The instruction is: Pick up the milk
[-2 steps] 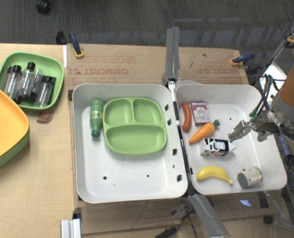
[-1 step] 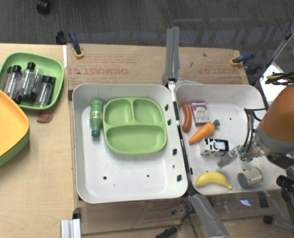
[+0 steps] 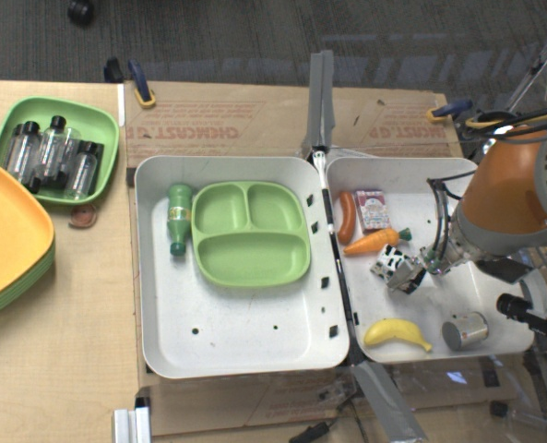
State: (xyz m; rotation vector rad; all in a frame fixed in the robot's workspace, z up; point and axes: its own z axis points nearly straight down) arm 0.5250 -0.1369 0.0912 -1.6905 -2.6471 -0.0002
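A small black-and-white cow-patterned milk carton (image 3: pixel 389 264) lies in the right bin (image 3: pixel 457 175), just below the carrot (image 3: pixel 372 241). My gripper (image 3: pixel 411 276) is down in that bin, right against the carton's right side. The arm with its orange band (image 3: pixel 508 192) comes in from the right and hides part of the bin's right half. I see nothing lifted off the bin floor.
The right bin also holds a pink carton (image 3: pixel 373 209), a sausage (image 3: pixel 347 215), a banana (image 3: pixel 398 334) and a metal can (image 3: pixel 465 329). In the left bin (image 3: pixel 241 340) are a green divided plate (image 3: pixel 251 233) and a green bottle (image 3: pixel 179 216). Left of the bins stand a green tray of bottles (image 3: pixel 55 148) and orange plates (image 3: pixel 10 247).
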